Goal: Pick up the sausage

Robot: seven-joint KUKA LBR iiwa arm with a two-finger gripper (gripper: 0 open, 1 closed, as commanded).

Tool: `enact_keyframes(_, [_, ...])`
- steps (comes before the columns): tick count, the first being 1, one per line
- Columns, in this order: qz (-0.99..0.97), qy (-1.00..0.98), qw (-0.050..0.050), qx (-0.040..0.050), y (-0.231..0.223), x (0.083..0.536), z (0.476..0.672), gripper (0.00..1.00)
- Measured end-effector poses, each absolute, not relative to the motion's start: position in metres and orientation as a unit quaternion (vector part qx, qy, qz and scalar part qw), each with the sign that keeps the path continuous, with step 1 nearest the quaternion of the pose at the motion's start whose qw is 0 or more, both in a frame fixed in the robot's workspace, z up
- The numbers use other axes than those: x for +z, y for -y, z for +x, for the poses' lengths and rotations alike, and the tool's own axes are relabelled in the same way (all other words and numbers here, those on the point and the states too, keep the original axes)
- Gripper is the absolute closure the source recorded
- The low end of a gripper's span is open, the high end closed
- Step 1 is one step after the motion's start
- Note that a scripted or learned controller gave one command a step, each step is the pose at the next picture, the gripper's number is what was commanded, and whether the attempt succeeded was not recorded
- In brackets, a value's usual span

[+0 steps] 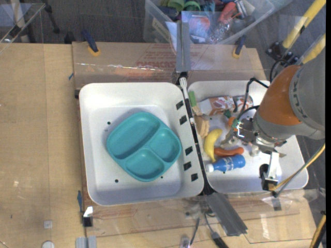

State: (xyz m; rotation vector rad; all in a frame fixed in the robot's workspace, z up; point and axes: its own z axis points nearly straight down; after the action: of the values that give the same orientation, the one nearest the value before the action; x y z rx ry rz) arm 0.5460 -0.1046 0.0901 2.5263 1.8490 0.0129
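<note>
The sausage [228, 151] is a reddish-orange link lying flat in the right bin [295, 177], between a yellow banana [211, 142] and a blue bottle [227, 164]. My gripper [242, 134] hangs low over the bin, just up and right of the sausage's right end, below the orange wrist band [278, 103]. The arm's bulk hides the bin floor behind it.
The left bin [93, 138] holds a teal divided plate [143, 145]. A printed packet [223, 105], a tan bread-like piece [202, 126] and a green item [193, 100] lie in the right bin's far-left part. A clear tub of toys [207, 6] stands behind the bins.
</note>
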Motion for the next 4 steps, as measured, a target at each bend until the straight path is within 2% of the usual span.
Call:
enact_keyframes(2, [0.707,-0.707,0.004,0.0025,0.114,0.090,0.563,0.00])
enact_keyframes(3, [0.801,-0.599,0.005,0.0050,0.106,0.090,0.525,0.00])
enact_keyframes(4, [0.801,-0.598,0.005,0.0040,0.108,0.099,0.525,1.00])
